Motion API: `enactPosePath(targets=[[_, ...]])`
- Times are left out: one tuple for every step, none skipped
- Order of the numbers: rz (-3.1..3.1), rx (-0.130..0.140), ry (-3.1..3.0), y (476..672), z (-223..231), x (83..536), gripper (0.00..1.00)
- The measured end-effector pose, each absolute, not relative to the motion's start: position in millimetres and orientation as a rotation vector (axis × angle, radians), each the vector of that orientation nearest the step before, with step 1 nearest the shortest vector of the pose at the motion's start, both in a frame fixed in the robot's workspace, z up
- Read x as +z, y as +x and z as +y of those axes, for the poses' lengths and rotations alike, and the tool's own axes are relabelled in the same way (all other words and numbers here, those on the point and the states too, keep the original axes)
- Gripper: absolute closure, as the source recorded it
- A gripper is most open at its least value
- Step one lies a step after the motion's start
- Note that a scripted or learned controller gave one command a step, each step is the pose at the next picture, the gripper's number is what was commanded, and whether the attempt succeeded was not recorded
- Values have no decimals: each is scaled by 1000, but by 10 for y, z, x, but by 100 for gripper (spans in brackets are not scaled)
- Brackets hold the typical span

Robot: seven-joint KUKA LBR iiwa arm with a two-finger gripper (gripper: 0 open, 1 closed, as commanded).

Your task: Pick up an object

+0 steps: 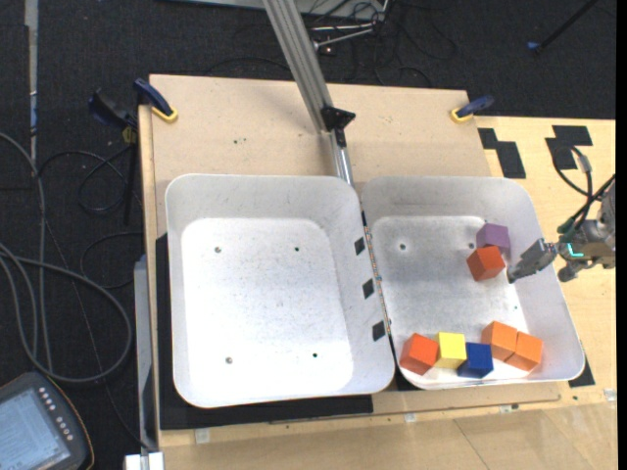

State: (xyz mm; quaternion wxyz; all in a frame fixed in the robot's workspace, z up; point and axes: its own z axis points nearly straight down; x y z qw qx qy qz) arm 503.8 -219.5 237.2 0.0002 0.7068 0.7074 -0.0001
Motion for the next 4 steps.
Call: enactPosePath(targets=[[2224, -3, 2224, 5086, -2177, 1929, 0], [2225, -5, 2227, 5022, -2151, 1301, 0], [2220, -1, 2222, 5025, -2149, 940, 0], [2219, 3, 2220, 5036, -2151, 1059, 100]])
